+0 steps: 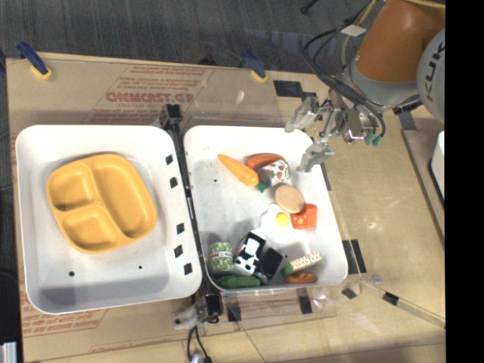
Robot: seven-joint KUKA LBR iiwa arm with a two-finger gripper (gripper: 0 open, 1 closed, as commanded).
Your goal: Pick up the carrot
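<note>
The carrot [238, 169] is orange with a green stub at its lower right end. It lies aslant in the upper middle of the right bin [198, 203]. My gripper [308, 136] hovers over that bin's upper right corner, to the right of the carrot and apart from it. Its two fingers stand spread apart and open, with nothing between them.
Right beside the carrot are a red sausage [262, 159] and a small patterned cup [277, 172]. Lower in the right bin lie a tan disc [289, 198], a fried egg [278, 219], a red piece [305, 218], a can [221, 255] and a black-and-white block [253, 255]. The left bin holds a yellow divided tray [100, 201].
</note>
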